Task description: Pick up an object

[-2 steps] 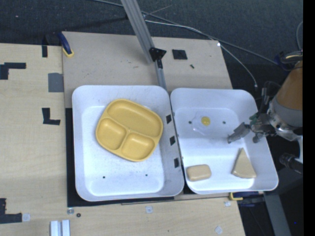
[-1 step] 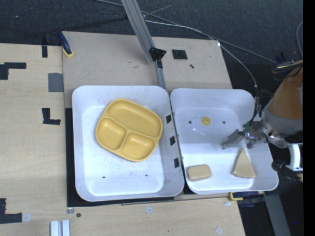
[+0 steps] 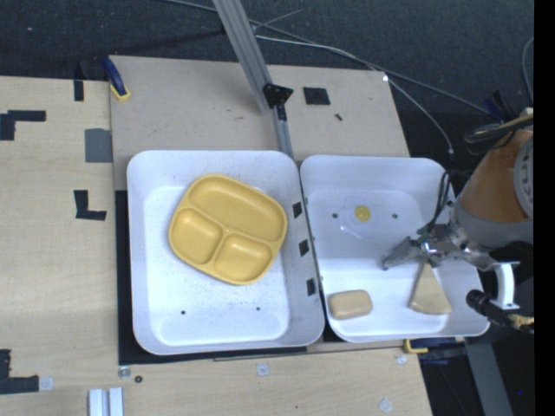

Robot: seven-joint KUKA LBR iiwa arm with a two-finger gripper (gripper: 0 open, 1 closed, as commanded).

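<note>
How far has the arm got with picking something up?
Early on. The gripper is low in the right bin, with nothing seen between its fingers. The tan wedge, tan block and small yellow piece lie on the bin floor. Grasping and lifting remain.

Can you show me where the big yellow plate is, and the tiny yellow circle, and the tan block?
yellow plate point(image 3: 228, 229): camera view, centre ridge between its compartments.
yellow circle point(image 3: 362, 213): camera view, its middle.
tan block point(image 3: 349, 303): camera view, its top face.

Fixed overhead camera, slanted down on both bins point(image 3: 217, 336)
</note>
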